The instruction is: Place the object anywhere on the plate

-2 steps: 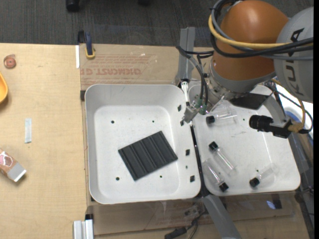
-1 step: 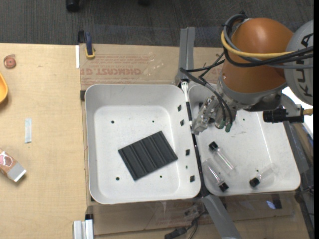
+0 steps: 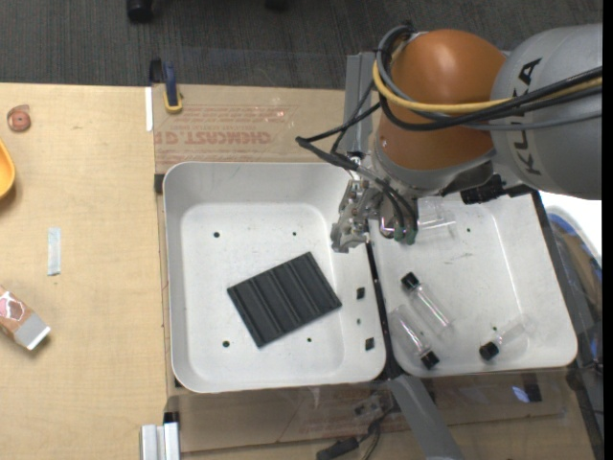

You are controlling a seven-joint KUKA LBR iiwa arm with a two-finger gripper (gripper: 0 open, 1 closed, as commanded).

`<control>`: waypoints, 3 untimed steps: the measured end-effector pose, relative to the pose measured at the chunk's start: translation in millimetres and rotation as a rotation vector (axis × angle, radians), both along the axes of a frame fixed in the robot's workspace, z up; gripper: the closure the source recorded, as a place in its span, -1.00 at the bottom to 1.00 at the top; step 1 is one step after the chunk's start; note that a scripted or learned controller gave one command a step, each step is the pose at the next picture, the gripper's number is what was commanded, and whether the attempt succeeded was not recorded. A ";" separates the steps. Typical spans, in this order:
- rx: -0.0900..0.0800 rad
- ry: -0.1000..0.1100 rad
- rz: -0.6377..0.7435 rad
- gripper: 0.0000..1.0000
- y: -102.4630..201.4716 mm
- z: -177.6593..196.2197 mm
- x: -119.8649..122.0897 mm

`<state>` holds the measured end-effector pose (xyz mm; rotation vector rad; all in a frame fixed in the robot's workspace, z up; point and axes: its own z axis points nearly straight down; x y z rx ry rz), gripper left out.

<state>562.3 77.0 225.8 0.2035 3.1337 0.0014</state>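
left bin holds dark ribbed plate; right bin holds clear tubes.

A light wooden counter fills the left side, lit evenly from above. Beyond its far edge lies a dark grey carpeted floor, where the black wheeled base of a chair stands at the top left. A sheet of brown cardboard with mirrored print lies on the counter. A blue-handled clamp grips the counter's far edge. Near the lower right corner, grey metal framing runs under the counter.
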 end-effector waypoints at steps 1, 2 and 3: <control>0.000 -0.002 0.472 1.00 -15.2 -3.0 5.5; 0.000 -0.004 0.748 1.00 0.8 58.1 40.3; 0.001 -0.004 1.496 1.00 6.9 83.6 41.0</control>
